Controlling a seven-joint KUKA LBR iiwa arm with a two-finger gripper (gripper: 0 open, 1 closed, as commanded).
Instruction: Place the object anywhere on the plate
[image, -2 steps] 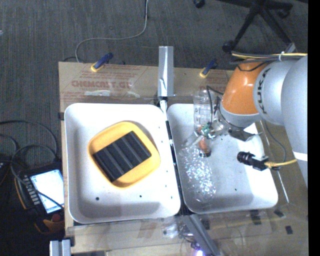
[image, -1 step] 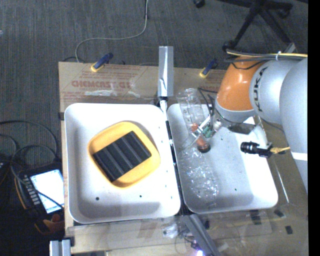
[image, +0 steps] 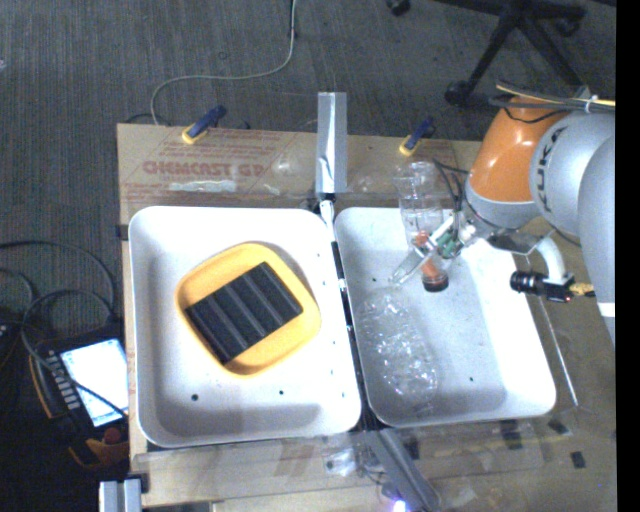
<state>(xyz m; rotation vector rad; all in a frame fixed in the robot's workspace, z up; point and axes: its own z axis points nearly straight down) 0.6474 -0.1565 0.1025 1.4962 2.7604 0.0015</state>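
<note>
While over right bin (image: 520, 330), claw (image: 432, 262) fingers obscured, plastic bottle (image: 400, 345) below

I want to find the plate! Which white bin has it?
The left bin. A yellow plate with a dark ribbed middle lies in it. The right bin has a clear plastic bottle.

The arm (image: 585, 170) was rounded and pale grey, with a glossy orange band (image: 505, 160) above the wrist and dark lettering at its edge. A white cable looped by a black fitting at four o'clock.
</note>
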